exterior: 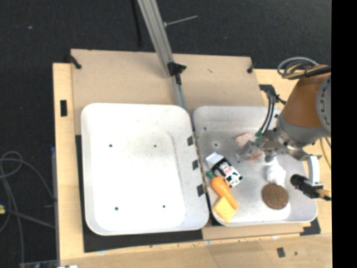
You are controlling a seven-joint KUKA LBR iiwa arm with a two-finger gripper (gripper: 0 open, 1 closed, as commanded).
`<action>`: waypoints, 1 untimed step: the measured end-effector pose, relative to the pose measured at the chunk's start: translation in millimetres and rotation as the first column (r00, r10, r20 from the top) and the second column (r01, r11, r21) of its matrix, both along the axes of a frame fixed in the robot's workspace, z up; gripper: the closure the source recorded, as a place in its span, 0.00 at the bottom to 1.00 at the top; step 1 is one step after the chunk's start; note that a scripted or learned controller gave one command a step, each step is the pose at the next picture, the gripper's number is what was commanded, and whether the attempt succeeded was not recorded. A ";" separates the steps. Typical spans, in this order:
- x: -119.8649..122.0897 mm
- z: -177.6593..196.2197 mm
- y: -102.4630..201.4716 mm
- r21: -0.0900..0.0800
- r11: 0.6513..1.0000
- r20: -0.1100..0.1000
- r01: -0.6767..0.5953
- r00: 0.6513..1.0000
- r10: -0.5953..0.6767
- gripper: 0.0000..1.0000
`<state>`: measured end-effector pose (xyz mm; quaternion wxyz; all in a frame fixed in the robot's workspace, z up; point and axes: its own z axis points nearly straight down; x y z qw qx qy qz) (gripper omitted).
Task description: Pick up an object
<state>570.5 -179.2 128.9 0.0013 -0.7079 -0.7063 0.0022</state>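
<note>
Yellow block (224, 210), orange carrot (222, 188), brown disc (275, 196), claw (254, 149) grip unclear

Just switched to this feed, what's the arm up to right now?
The arm's gripper is low in the right bin, near a pinkish item at the bin's middle. Whether it holds anything cannot be told. A carrot, a yellow block, a black-and-white box, a white lump and a brown disc lie in that bin.
</note>
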 end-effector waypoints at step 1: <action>2.7 15.3 -0.6 0.000 1.000 0.011 0.005 1.000 -0.005 1.00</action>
